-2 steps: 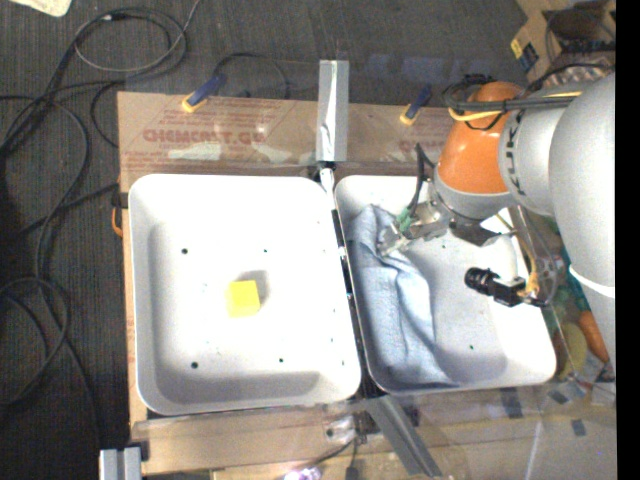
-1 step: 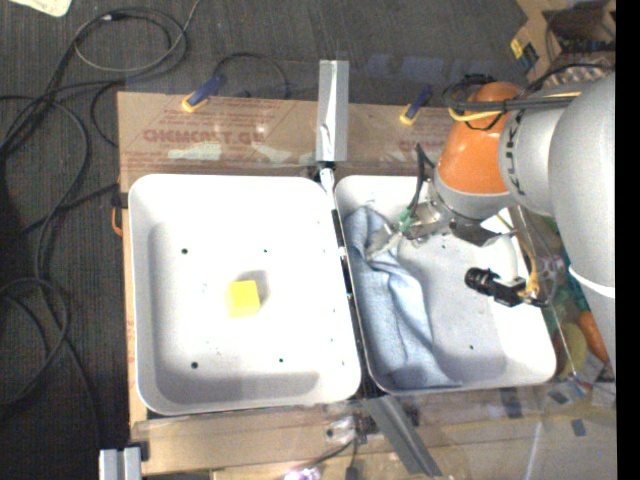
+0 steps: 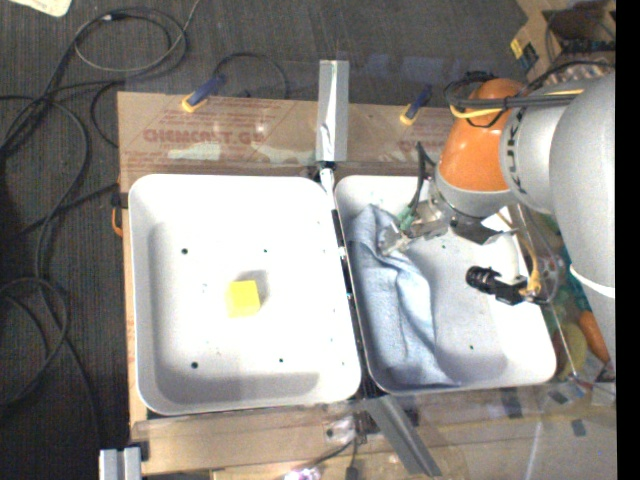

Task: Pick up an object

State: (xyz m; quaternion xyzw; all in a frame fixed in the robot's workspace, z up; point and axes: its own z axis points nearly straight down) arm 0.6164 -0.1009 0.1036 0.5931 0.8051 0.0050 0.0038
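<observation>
A small yellow block (image 3: pixel 244 297) lies near the middle of the left bin (image 3: pixel 150 268). A pale blue cloth (image 3: pixel 405 308) is crumpled along the left side of the right bin (image 3: pixel 540 363), running from its far corner to its near edge. The grey arm with its orange band (image 3: pixel 475 158) reaches in from the right over the right bin. My gripper (image 3: pixel 393 238) is low at the cloth's far end, right against the folds. The cloth still lies on the bin floor.
A black fitting (image 3: pixel 495 281) sticks out from the wrist over the right bin's floor. A metal post (image 3: pixel 332 108) stands behind the gap between the bins. Clamps and cables lie along the cardboard at the back.
</observation>
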